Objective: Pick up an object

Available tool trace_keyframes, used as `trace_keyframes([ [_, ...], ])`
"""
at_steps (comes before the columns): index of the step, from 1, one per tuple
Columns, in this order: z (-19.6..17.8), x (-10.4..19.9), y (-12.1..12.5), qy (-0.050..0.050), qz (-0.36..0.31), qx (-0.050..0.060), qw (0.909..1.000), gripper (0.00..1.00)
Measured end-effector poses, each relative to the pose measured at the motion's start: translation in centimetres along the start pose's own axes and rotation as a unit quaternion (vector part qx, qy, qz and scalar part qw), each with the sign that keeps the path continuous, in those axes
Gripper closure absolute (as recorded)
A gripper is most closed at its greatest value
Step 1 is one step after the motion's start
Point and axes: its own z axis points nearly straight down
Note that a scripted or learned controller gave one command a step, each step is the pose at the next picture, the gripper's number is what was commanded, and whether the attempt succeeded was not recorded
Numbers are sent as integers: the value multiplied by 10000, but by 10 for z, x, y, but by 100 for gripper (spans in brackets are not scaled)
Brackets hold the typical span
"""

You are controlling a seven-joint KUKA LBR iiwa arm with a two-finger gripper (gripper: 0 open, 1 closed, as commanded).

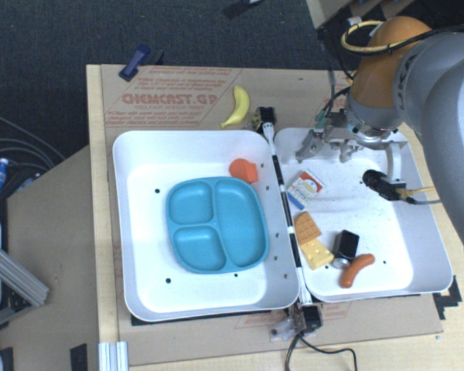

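objects for picking lie in the right bin (425, 273): a small card (305, 187), crackers (312, 242), a black block (346, 244) and a sausage (356, 269). the gripper (330, 141) hovers over the bin's far end, its tips too blurred to read.

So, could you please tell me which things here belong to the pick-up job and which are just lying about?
Job:
- gripper
- sausage
- black block
- cracker
- small carton
- orange piece
- blue plate

Lying about:
- banana
- blue clip
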Motion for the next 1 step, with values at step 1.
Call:
trace_keyframes([
  [1, 21, -8, -1, 11, 9, 19, 10000, 0],
])
